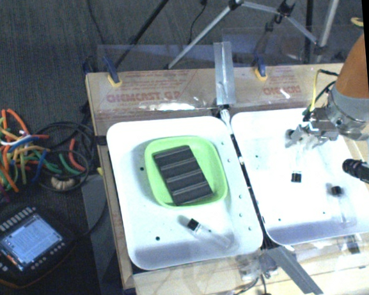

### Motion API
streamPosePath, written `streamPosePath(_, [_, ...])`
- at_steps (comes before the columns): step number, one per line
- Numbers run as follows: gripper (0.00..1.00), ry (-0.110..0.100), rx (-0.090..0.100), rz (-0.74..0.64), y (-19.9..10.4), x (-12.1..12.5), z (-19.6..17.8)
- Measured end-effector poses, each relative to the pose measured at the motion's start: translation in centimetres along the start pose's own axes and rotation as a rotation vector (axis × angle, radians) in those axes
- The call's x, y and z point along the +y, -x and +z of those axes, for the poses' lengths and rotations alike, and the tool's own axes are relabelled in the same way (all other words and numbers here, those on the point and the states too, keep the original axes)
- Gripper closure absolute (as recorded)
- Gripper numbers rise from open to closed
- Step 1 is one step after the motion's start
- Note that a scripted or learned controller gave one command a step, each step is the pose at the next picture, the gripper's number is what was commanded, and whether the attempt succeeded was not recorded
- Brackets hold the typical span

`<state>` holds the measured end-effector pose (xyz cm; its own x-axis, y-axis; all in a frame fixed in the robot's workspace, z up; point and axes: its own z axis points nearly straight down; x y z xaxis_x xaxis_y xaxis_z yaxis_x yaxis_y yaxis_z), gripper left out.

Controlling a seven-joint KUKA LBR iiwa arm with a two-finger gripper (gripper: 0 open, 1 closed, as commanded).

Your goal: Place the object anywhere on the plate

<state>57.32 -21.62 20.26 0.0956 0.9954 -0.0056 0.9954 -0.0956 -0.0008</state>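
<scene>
Gripper state cannot be told — possibly empty. Dark block already rests on green plate — retract vertically.

dark carpet covered the floor; tangled coloured cables and a handheld screen lay left of the wooden bench.
</scene>
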Motion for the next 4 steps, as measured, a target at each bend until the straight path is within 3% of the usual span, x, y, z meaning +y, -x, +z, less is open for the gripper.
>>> streamPosePath(1, [0.00, 0.000, 0.000, 0.000, 0.0, 0.0, 0.0])
streamPosePath(2, [0.00, 0.007, -0.003, -0.001, -6.7, -6.2, 4.9])
streamPosePath(3, [0.00, 0.001, 0.004, -0.018, -1.7, -4.1, 2.1])
streamPosePath(4, [0.00, 0.001, 0.004, 0.018, 0.0, -4.3, -1.2])
